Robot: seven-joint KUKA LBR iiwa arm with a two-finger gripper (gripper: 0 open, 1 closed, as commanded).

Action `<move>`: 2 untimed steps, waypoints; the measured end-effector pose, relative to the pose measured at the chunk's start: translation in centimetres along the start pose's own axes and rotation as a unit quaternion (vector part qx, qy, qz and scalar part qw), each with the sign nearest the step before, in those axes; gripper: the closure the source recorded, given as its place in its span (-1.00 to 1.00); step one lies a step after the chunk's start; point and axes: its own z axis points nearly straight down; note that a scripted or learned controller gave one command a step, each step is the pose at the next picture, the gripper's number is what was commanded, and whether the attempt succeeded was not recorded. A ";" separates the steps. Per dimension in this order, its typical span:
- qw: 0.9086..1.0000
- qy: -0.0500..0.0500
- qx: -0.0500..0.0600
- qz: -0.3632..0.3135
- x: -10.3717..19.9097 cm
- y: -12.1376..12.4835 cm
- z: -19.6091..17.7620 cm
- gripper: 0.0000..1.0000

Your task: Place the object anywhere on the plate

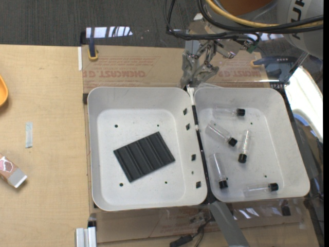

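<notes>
We see the gripper (198, 76) hanging above the back edge of the right bin (288, 138), holding nothing; whether its claw is parted we cannot tell. The vials (223, 136) lie loose in that bin, and the dark ribbed plate (144, 156) waits to its left.

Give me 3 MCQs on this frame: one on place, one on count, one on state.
1. Where does the dark grey ribbed rectangular plate lie?
A. left white bin
B. right white bin
C. on the cardboard

2. How many clear plastic tubes with black caps lie in the right bin?
A. two
B. five
C. eight

3. How do the tubes rest?
A. upright
B. stacked
C. on their sides, scattered

Key: 1 A, the plate sits on the left bin's floor. 2 B, five tubes, such as this one, lie in the right bin. 3 C, each lies flat, apart from the rest.
</notes>
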 end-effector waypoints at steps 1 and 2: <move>0.990 0.000 -0.001 -0.142 -6.9 4.9 -2.0 1.00; 0.970 0.000 -0.001 -0.244 -11.2 8.0 -3.0 1.00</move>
